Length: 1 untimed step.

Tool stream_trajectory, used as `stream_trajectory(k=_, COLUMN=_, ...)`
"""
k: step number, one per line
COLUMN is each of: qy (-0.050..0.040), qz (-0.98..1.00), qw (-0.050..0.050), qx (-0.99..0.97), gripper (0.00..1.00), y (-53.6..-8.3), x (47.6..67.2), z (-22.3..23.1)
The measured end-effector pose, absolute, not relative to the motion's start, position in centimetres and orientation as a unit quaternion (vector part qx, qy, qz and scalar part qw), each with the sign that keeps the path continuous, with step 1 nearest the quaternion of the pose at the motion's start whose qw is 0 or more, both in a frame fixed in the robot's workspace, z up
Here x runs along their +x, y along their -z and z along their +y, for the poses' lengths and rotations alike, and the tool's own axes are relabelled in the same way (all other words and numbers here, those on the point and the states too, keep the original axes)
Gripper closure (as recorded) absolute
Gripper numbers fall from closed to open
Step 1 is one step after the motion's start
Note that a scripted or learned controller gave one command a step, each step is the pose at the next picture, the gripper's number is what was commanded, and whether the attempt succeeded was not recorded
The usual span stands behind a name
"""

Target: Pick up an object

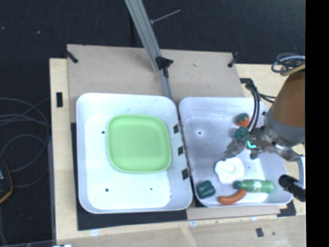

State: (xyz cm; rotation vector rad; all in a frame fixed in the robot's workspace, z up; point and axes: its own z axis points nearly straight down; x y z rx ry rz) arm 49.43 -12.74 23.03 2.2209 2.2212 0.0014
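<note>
My fingers (234,148) hang over the middle of the right bin (205,117), apparently spread and gripping nothing. A white object (229,170) lies just below them; a green bottle (254,186) and an orange sausage (231,198) lie along the bin's near edge, a dark green block (205,189) in its near-left corner.

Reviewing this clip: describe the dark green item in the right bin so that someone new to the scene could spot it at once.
Start at the right bin, the one the arm reaches into. Go to its near left corner, beside the divide between the bins: the dark green block lies there. It is small, chunky and uniformly dark, unlike the long orange sausage shape and the paler green bottle to its right.
</note>
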Motion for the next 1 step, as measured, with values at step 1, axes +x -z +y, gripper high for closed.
stream_trajectory(k=1, qy=-0.0004, qz=0.707, qw=0.000, qx=0.707, gripper=0.00, y=-23.02, x=49.43, z=-12.74)
